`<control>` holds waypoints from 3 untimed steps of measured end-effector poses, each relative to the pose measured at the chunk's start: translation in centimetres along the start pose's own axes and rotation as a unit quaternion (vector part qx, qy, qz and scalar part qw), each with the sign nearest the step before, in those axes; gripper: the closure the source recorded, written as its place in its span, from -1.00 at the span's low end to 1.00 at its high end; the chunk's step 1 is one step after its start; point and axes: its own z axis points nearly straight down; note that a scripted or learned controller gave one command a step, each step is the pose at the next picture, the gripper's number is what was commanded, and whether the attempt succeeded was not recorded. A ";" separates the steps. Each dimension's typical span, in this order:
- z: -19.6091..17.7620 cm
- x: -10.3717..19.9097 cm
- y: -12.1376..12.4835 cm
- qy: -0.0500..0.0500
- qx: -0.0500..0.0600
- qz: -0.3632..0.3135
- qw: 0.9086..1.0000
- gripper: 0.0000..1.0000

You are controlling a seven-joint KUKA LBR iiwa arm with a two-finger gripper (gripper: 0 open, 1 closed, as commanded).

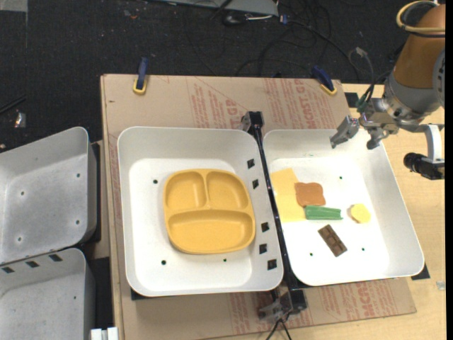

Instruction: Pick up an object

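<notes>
The jaws hang over the upper right rim of the right bin, the two fingers spread apart with nothing between them. The grey arm with its orange band comes in from the right above them.

Below and left of the jaws, on the floor of that bin, lie the small things: a pale yellow sheet, a brown slab touching its right edge, a green bar just under the slab, a yellow lump just right of the bar, and a dark brown bar lowest, lying aslant. All are well apart from the jaws.

Far left of the jaws, the left bin holds a yellow divided plate. Both bins rest on a cardboard-covered counter.
</notes>
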 end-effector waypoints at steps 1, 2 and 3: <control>6.3 -0.2 0.1 0.000 0.001 0.000 1.000 -1.00; 11.1 -0.1 0.1 0.000 0.001 -0.001 1.000 -1.00; 9.8 -0.1 0.2 -0.001 -0.001 -0.002 1.000 1.00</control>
